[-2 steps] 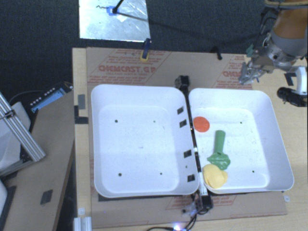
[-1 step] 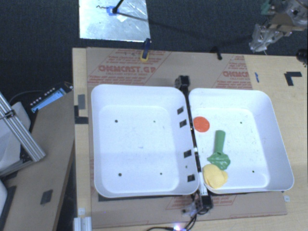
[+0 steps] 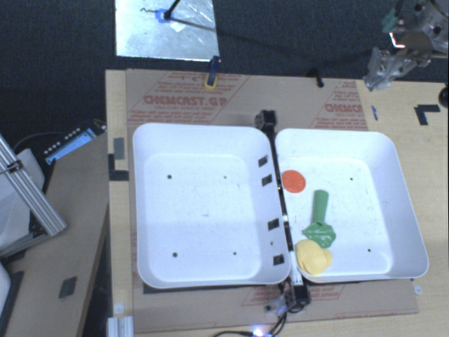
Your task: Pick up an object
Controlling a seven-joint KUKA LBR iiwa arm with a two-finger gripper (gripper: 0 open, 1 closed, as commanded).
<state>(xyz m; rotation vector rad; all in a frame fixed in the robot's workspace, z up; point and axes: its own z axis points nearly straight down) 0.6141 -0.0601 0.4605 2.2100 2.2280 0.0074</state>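
Note:
In the right bin (image 3: 393, 188) lie three objects near its left wall: an orange disc (image 3: 293, 181), a green long-handled piece (image 3: 320, 220) and a yellow lump (image 3: 313, 257) at the front corner. My gripper (image 3: 384, 67) hangs at the top right, well above and behind the right bin, far from all three objects. Nothing is visible between its fingers.
The left bin (image 3: 147, 188) sits beside the right one, joined by a black clipped divider (image 3: 275, 188). A shiny metal sheet (image 3: 167, 20) lies at the back left. A metal frame (image 3: 28, 195) stands off the bench's left side.

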